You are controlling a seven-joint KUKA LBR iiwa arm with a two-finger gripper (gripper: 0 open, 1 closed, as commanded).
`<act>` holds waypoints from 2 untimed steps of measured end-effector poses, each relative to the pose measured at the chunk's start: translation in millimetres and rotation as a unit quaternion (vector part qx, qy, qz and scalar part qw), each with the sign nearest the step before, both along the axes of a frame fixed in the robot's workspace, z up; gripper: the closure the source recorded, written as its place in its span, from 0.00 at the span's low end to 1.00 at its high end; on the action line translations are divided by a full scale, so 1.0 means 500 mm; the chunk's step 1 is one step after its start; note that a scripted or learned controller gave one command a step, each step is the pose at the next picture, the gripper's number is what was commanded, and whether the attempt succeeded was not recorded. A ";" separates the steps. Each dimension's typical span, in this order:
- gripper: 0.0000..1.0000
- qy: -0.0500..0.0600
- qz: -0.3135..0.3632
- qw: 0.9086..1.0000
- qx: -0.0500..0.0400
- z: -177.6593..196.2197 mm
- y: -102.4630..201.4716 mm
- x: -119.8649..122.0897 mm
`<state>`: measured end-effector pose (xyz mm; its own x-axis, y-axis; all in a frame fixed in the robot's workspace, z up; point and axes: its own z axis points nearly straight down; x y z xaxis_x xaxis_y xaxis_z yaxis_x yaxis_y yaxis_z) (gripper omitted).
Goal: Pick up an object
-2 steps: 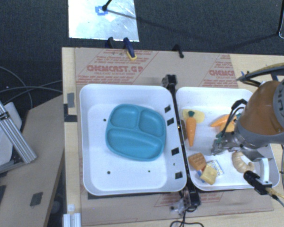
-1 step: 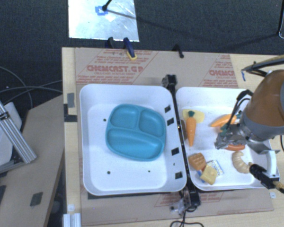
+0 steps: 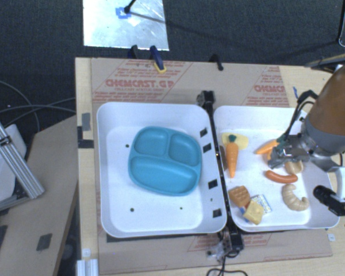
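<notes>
The right bin [image 3: 250, 117] holds several toy foods. A carrot [image 3: 232, 157] lies at its left with a yellow piece [image 3: 237, 139] above it. An orange piece [image 3: 265, 148], a red sausage [image 3: 280, 177], a croissant [image 3: 294, 198] and a tan roll [image 3: 294, 167] lie toward the right. A brown nugget [image 3: 239, 195] and a cheese wedge [image 3: 253, 213] sit at the front. My gripper [image 3: 282, 154] hangs low over the right part of this bin, between the orange piece and the tan roll, just above the sausage.
In the left bin [image 3: 115, 125] lies a blue divided plate [image 3: 165, 160]. A black divider with clips [image 3: 214, 154] runs between the bins. A small clear wrapper [image 3: 262, 202] lies beside the cheese. The arm's grey and orange body [image 3: 333, 114] overhangs the right bin's far right side.
</notes>
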<state>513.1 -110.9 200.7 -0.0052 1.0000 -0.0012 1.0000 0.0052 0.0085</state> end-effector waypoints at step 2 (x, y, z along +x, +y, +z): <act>1.00 0.003 0.002 1.000 0.002 0.065 0.095 0.029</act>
